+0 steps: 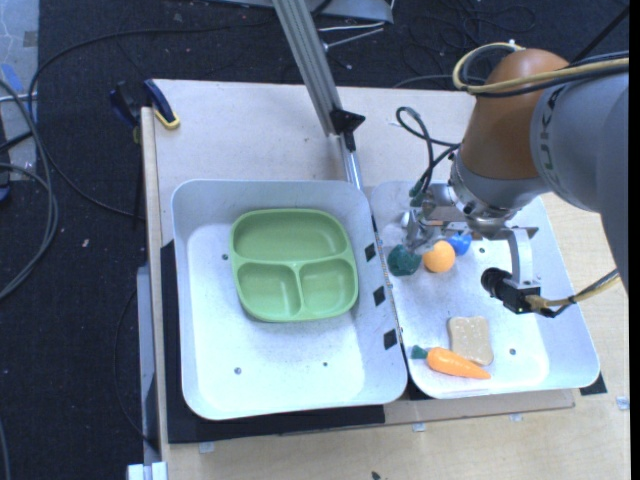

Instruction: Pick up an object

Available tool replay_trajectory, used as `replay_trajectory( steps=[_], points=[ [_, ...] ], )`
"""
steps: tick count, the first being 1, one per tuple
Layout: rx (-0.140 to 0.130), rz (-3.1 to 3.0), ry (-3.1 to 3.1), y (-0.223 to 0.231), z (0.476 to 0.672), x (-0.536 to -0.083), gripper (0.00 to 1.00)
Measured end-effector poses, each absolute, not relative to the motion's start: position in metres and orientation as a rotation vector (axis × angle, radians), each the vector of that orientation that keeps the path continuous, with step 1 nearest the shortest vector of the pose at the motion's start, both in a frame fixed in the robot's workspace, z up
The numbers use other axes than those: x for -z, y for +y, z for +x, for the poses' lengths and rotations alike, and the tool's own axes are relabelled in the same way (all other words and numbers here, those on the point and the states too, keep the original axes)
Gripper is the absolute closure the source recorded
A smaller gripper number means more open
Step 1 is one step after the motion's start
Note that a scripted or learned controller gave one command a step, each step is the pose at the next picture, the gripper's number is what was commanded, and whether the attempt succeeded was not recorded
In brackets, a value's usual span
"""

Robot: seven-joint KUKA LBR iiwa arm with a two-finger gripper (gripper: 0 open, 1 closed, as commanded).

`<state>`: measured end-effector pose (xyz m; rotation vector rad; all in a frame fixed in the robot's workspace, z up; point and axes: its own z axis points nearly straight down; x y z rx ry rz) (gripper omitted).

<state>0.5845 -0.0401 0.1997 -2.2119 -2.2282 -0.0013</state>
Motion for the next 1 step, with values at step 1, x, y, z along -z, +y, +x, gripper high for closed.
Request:
replay_trajectory(
  steps=[1],
  points=[
    [0.002, -2.213, -2.229, 0.0121, 0.5812, -0.2122, 1.00]
  ],
)
